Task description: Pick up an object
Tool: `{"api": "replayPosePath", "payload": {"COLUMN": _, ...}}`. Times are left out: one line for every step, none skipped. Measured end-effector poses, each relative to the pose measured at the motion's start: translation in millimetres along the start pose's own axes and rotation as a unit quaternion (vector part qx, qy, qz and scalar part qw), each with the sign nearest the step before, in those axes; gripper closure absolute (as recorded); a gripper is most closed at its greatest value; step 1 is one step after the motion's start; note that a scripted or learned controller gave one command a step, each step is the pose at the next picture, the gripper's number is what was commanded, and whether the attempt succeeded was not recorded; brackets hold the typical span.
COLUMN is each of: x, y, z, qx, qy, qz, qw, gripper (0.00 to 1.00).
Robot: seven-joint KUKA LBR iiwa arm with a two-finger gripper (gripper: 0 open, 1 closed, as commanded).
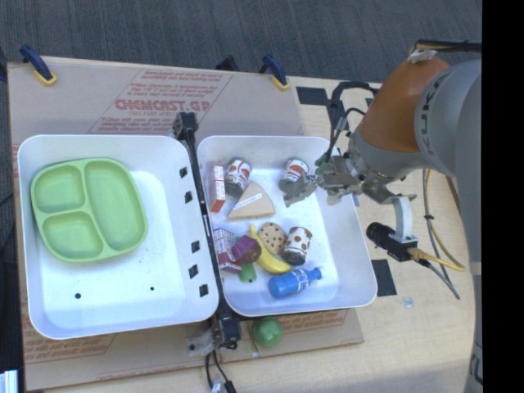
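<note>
Small red-and-white can [296, 170] lying tilted near right bin's [354, 244] upper right corner, just beside fingers [299, 188]

Floor [164, 15]: dark grey carpet with a fine ribbed texture, visible along the top of the view.
Bench [426, 326]: pale wood-tone top, exposed on the right side and at the lower right.
Cardboard [164, 97]: brown sheet laid flat on the bench, printed with red lettering near its upper edge.
Clamps [37, 62]: blue-and-yellow, gripping the upper edge of the cardboard at the left and near the centre.
Tape [315, 97]: black patches on the bench, right of the cardboard.
Light: even, with soft shadows.
</note>
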State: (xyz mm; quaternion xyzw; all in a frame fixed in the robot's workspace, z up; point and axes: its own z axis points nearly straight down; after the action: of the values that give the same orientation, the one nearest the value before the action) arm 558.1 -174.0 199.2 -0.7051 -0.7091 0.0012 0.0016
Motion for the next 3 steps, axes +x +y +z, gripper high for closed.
{"api": "replayPosePath", "payload": {"x": 0.0, "y": 0.0, "z": 0.0, "qx": 0.0, "qy": 0.0, "qz": 0.0, "qw": 1.0, "gripper": 0.0}}
{"api": "replayPosePath", "payload": {"x": 0.0, "y": 0.0, "z": 0.0, "qx": 0.0, "qy": 0.0, "qz": 0.0, "qw": 1.0, "gripper": 0.0}}
{"api": "replayPosePath", "payload": {"x": 0.0, "y": 0.0, "z": 0.0, "qx": 0.0, "qy": 0.0, "qz": 0.0, "qw": 1.0, "gripper": 0.0}}
